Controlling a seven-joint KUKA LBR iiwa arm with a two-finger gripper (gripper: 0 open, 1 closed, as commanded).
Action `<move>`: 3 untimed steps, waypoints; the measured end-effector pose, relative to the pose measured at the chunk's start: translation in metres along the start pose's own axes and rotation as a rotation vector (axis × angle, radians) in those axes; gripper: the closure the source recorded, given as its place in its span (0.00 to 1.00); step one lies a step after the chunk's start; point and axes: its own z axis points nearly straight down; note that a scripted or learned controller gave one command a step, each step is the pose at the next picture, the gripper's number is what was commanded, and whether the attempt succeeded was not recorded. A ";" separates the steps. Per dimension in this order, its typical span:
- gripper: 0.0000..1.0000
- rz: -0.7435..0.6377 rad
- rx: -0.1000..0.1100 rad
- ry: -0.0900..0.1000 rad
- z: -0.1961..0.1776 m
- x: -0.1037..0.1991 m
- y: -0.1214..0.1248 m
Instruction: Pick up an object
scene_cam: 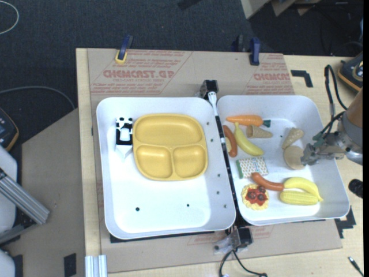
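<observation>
Gripper [314,153] positioned low in right bin [323,111], just beside beige lump [293,157]. Jaw state not discernible. Step judged: approach, nothing seen gripped. Next move: descent centred over lump, closure, lift. Yellow tray [170,146] left untouched in left bin [167,218].

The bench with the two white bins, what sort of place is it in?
Probably a robotics lab: a robot arm reaches over a bin of toy food such as a carrot, and clamps hold the board on the bench.

One fixed camera looks down at a slant on both shallow white plastic bins [115,172], from well above.
</observation>
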 end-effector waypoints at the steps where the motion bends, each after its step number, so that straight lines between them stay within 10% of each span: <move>1: 1.00 0.001 -0.001 -0.001 -0.057 -0.002 -0.008; 3: 1.00 -0.005 0.004 0.005 -0.090 0.055 0.000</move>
